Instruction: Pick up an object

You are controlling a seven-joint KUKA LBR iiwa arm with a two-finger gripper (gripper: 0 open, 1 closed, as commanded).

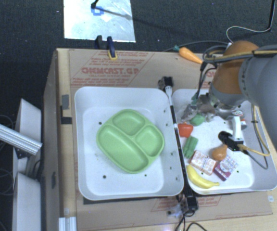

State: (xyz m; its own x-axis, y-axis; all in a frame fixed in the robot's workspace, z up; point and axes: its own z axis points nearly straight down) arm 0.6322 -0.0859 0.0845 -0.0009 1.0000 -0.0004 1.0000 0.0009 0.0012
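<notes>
The gripper (198,110) is being lowered over the green block (197,120) in the right bin (266,170); finger state can't be told. It's probably best centred before closing.

The brown board-topped desk (109,69) (red lettering is printed across its far strip) carries two shallow white plastic bins side by side. The left white bin (88,129) sits toward 9 o'clock, the right white bin (261,174) toward 3 o'clock, their inner rims touching. At 12 o'clock, a small blue-and-yellow clamp (110,47) grips the desk's far edge. An orange toy carrot (190,55) lies near 1 o'clock.
</notes>
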